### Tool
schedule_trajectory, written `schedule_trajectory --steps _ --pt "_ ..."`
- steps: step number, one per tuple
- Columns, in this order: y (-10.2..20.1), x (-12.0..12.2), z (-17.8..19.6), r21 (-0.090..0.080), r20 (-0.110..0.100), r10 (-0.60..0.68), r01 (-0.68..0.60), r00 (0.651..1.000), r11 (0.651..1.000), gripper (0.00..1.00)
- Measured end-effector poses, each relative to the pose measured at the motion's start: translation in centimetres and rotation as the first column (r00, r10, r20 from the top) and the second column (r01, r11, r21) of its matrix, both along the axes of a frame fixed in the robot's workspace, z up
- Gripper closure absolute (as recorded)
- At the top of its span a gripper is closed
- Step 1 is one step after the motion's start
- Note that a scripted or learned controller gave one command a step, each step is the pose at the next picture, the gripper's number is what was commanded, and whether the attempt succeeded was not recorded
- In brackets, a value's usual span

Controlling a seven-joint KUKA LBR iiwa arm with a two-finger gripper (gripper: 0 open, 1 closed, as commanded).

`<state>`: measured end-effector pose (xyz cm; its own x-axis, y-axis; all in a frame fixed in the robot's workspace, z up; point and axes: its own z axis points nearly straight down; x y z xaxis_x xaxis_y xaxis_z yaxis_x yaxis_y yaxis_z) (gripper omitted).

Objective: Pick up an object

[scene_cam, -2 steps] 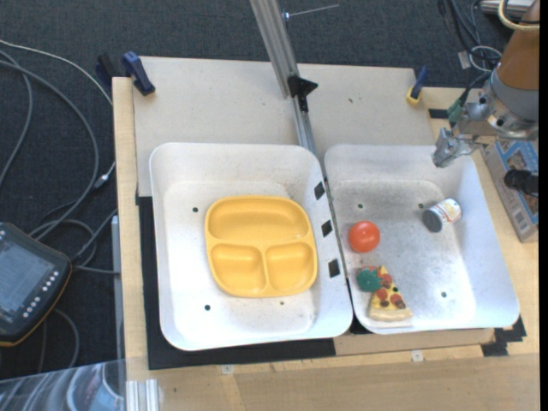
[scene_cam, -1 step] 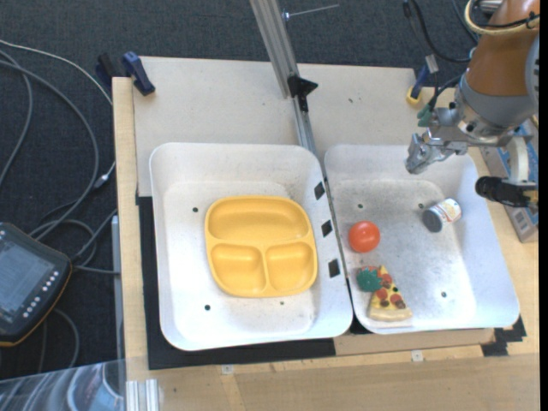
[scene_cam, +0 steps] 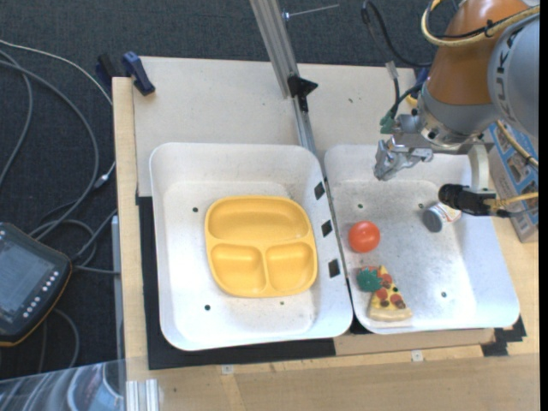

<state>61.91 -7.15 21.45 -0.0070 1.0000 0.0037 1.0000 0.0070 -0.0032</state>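
Note:
In the right bin (scene_cam: 479,289) a red ball (scene_cam: 364,236) lies near the left wall. Just in front of it are a small green toy (scene_cam: 369,278) and a toy pizza slice (scene_cam: 389,300), touching each other. A small grey round thing (scene_cam: 431,219) rests further right. My gripper (scene_cam: 390,166) hangs over the bin's far left part, above and behind the red ball, and I see nothing held in it.
The left bin (scene_cam: 175,229) holds a yellow divided plate (scene_cam: 260,246) in its middle. A metal pole (scene_cam: 278,37) slants up from between the bins at the back. A blue clamp (scene_cam: 137,71) sits on the bench's far left corner.

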Motion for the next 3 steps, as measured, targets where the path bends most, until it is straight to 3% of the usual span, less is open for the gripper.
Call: schedule_trajectory --steps 3 --pt "16.4 -1.7 2.5 -0.001 0.004 0.000 0.000 1.000 1.000 1.00"
